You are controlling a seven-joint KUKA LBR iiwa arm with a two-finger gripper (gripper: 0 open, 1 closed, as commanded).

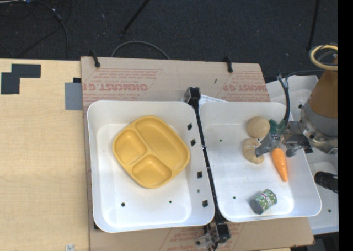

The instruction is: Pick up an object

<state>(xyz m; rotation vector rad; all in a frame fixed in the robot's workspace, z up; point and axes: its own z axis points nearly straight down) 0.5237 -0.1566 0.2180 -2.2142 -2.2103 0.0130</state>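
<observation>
Yellow plastic, moulded into a three-compartment plate [150, 151], lies alone in the left white bin [102, 211]. Across the black divider, the right white bin [231, 200] holds two round tan bread-like lumps, one farther [257, 127] and one nearer [252, 151], almost touching each other, then an orange toy carrot [280, 164] lying lengthwise just to their right, and a small green-and-grey can [265, 201] on its side near the front. The grey gripper [274, 142] sits low between the lumps and the carrot's far end, its fingers apparently spread and nothing visibly caught between them. By my reading the reach is finishing; next comes closing squarely on the carrot or the near lump, then lifting.
</observation>
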